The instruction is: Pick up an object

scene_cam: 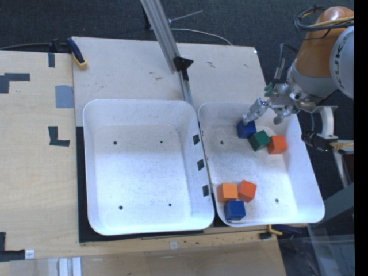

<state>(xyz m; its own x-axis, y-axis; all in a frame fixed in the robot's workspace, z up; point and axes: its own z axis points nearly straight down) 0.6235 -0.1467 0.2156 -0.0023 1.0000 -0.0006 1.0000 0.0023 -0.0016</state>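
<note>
- Six small blocks lie in the right bin (299, 171), none of them lifted; the pick, as far as this view allows a judgement, is at the approach stage, with closing and raising left to do.
- Upper cluster, toward 1 o'clock in the right bin: a blue block (246, 129), a green block (259, 140) touching it at its 4 o'clock, and an orange-red block (277, 144) just beside the green one at 3 o'clock.
- Lower cluster, toward 7 o'clock in the same bin: an orange block (228, 191), a red-orange block (247, 190) touching it at 3 o'clock, and a second blue block (234, 210) directly below at 6 o'clock.
- The left bin (92, 154) sits alongside, sharing a rim line with the right bin.
- The gripper (265, 112) hangs over the 1 o'clock corner of the right bin; its two fingers are spread apart, one tip at or just above the upper blue block, the other toward 3 o'clock, clear of the blocks.
- Nothing lies between the fingers; whether the nearer tip touches the blue block or merely overlaps it in this slanted view cannot be told.
- Likely target, judged by nearness: the upper blue block, which crowds the green one.
</note>
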